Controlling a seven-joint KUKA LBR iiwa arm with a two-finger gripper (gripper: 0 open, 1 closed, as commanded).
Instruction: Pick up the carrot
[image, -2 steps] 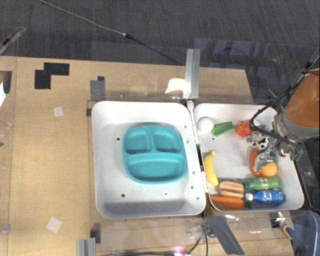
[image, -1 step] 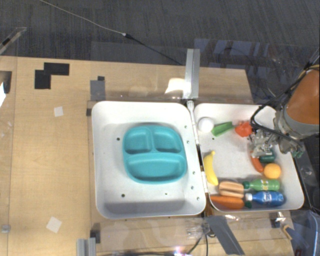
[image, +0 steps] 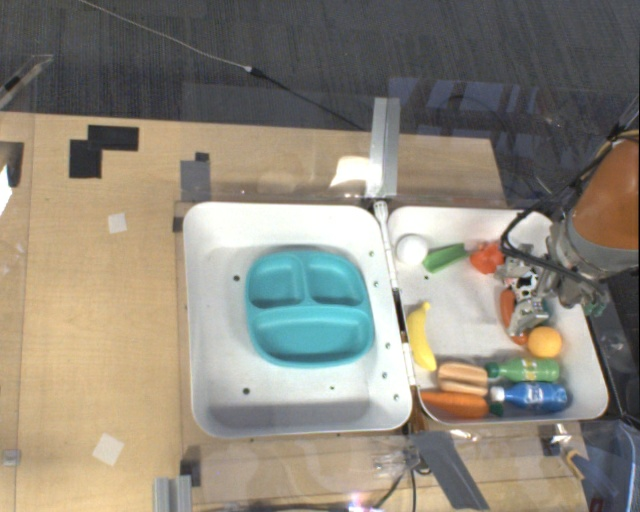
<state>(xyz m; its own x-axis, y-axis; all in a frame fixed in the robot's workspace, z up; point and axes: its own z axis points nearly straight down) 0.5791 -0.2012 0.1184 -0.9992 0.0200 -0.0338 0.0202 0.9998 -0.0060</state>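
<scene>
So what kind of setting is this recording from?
Probably a robot lab pick-and-place bench: two white bins on a wooden benchtop, toy food like a banana, and a grey arm.

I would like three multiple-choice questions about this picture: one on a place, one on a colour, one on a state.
1. Where does the banana lie?
A. in the right bin, near its left wall
B. on the teal tray
C. on the bare bench

2. What colour is the divided tray in the left bin?
A. red
B. teal
C. yellow

3. Where is the pincer now?
A. above the left bin
B. over the bench
C. low in the right bin, at the carrot

Answers: 1 A, it lies beside the dividing wall; 2 B, it is blue-green; 3 C, it sits right beside the orange carrot.
</scene>
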